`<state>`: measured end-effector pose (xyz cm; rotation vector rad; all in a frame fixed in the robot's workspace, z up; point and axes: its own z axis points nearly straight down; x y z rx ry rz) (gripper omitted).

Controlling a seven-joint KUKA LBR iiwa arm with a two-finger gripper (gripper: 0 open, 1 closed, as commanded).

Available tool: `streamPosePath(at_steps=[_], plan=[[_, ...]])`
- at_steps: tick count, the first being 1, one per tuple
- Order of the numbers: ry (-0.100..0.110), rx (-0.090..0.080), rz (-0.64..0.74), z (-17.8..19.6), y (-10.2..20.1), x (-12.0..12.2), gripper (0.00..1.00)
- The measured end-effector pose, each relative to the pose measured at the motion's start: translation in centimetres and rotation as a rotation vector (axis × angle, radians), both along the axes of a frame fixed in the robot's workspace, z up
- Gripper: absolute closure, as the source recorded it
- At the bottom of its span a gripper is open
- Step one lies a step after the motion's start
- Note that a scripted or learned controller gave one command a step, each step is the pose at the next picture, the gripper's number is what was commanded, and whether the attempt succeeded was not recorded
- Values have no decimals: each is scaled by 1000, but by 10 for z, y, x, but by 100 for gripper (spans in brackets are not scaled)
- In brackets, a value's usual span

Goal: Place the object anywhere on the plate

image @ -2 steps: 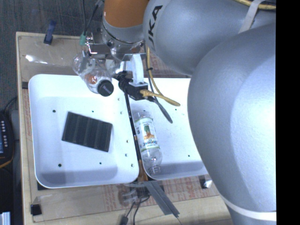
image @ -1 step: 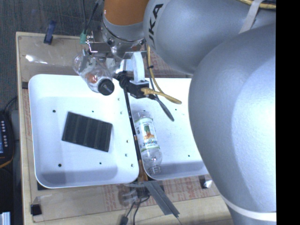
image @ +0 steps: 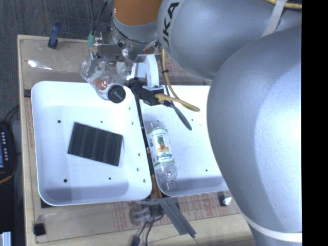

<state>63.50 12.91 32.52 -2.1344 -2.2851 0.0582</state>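
Note:
A dark grey ribbed rectangular plate point(image: 96, 144) lies flat in the middle of the left bin point(image: 51, 188). My gripper point(image: 108, 72) hovers over that bin's far right corner, shut on a small clear bottle with a black cap point(image: 104, 84). The bottle has something orange inside and its cap points toward the near right. It hangs well back from the plate's far edge. The arm's orange band and grey body rise above and to the right of it.
A larger clear bottle with a green and orange label point(image: 161, 150) lies in the right bin point(image: 197, 183) beside the wall between the bins. Yellow and black cables point(image: 171, 102) trail from the wrist over the right bin. A blue clip point(image: 54, 35) sits at the bench's far left.

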Motion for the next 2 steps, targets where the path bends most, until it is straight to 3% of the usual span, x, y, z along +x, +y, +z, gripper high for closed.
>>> streamPosePath(at_steps=[1,2], plan=[[5,-3,6,4,1,1,100],[-24,12,-12,0,1,0,100]])
